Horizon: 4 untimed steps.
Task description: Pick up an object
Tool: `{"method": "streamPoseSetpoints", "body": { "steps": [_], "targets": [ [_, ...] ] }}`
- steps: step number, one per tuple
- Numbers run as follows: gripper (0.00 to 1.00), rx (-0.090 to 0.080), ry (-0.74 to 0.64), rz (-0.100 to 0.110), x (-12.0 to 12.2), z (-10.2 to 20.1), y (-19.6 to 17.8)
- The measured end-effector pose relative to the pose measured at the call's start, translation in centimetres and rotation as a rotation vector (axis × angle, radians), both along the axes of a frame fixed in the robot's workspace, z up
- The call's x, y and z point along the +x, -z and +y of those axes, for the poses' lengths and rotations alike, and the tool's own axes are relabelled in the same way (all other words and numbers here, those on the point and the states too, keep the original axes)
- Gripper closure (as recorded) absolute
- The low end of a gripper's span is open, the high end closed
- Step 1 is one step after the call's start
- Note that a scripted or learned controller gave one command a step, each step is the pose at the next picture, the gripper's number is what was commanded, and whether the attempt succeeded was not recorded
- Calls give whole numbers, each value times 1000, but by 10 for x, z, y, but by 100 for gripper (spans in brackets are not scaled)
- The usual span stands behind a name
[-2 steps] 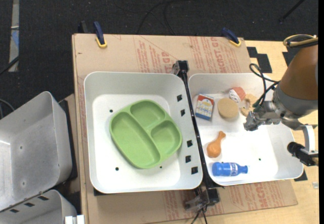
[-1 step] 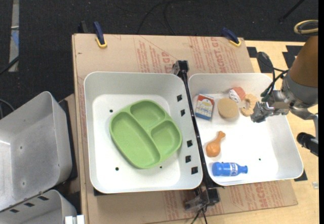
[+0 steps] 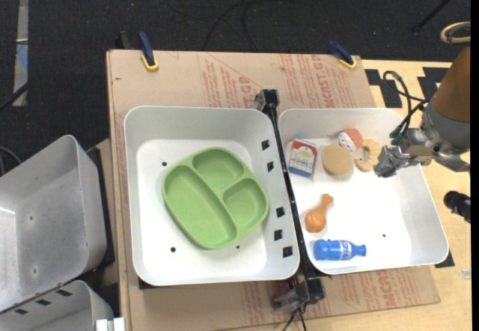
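The right bin (image 3: 393,210) holds several small objects. A red, white and blue carton (image 3: 301,157) lies at its upper left, with a round tan bun (image 3: 337,163) beside it. A small red and white piece (image 3: 349,139) and a pale tan piece (image 3: 367,156) lie further right. An orange drumstick (image 3: 319,213) lies near the middle, and a blue bottle (image 3: 338,249) rests on its side by the front wall. My gripper (image 3: 388,162) hangs low over the bin's upper right, just right of the pale tan piece.
The left bin (image 3: 150,142) holds a green divided plate (image 3: 215,197). A black divider (image 3: 284,187) runs between the bins. A grey tub (image 3: 45,225) stands off the bench at the left. Clamps (image 3: 149,52) hold the board's far edge.
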State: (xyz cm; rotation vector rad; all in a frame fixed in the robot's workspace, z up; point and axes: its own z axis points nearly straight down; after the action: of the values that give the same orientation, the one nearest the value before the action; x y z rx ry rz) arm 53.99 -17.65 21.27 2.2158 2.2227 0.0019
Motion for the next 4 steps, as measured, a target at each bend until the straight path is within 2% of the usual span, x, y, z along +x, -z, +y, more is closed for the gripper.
{"method": "streamPoseSetpoints", "body": {
  "steps": [3,4],
  "targets": [
    [100,4,-5,2,-7,161,-25],
    [100,3,-5,5,-15,212,-13]
  ]
}}
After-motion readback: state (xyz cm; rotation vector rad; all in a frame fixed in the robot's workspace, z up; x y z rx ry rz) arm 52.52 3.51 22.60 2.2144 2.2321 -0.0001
